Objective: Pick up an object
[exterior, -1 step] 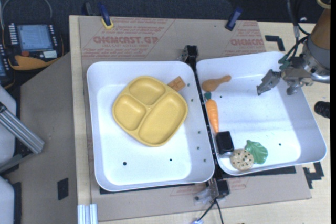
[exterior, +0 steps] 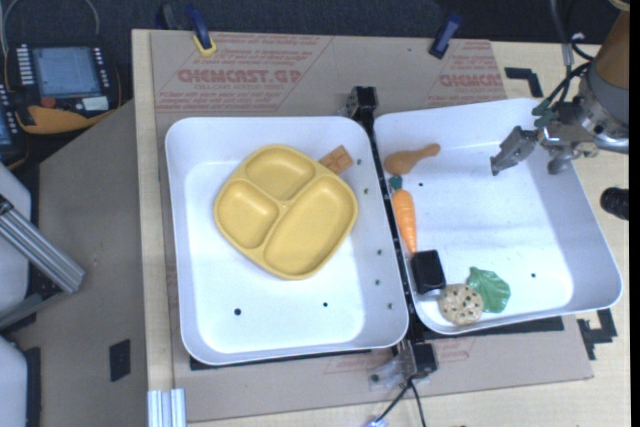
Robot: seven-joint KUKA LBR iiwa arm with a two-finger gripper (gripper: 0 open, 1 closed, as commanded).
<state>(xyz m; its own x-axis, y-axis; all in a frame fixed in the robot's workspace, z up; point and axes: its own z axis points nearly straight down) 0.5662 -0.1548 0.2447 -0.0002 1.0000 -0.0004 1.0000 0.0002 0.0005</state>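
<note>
My gripper (exterior: 533,156) hangs over the far right part of the right bin (exterior: 560,235), fingers spread open with nothing between them. Along that bin's left side lie a tan drumstick (exterior: 411,158), an orange carrot (exterior: 403,219), a small black block (exterior: 428,270), a speckled cookie (exterior: 461,304) and a green leafy piece (exterior: 490,288). All of these sit well to the left of and nearer than the gripper. In the left bin (exterior: 200,305) rests a yellow divided plate (exterior: 286,211), with a small brown block (exterior: 336,159) at its far right edge.
The bins stand side by side on a cardboard-covered bench (exterior: 300,65), joined by a black clamp (exterior: 362,101) at the far end. A pendant with a screen (exterior: 62,80) lies off the bench at the left. Blue clips (exterior: 200,33) hold the cardboard's far edge.
</note>
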